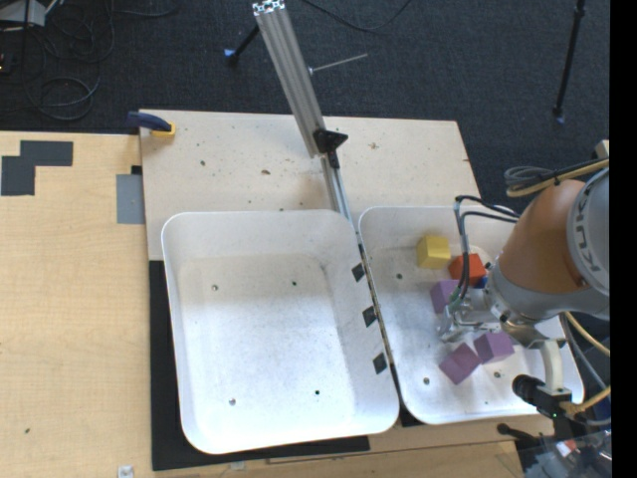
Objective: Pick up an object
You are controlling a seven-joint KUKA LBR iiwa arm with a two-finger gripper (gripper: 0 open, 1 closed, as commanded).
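Note:
The right bin (413, 391) holds a yellow block (433, 251) near its far side, an orange-red block (467, 266) just right of it, and purple blocks: one (444, 296) in the middle, one (459, 362) nearer the front and one (494, 346) beside it. My gripper (464, 325) reaches down into this bin among the purple blocks, just above the front two. The orange band of the arm (542, 242) looms over the bin's right side and hides part of it.
The left bin (199, 237) lies beside the right one, with black clips (368, 316) along the shared wall. A slanted aluminium rail (296, 73) rises behind the bins. Cables and arm parts (547, 396) crowd the right bin's front right corner.

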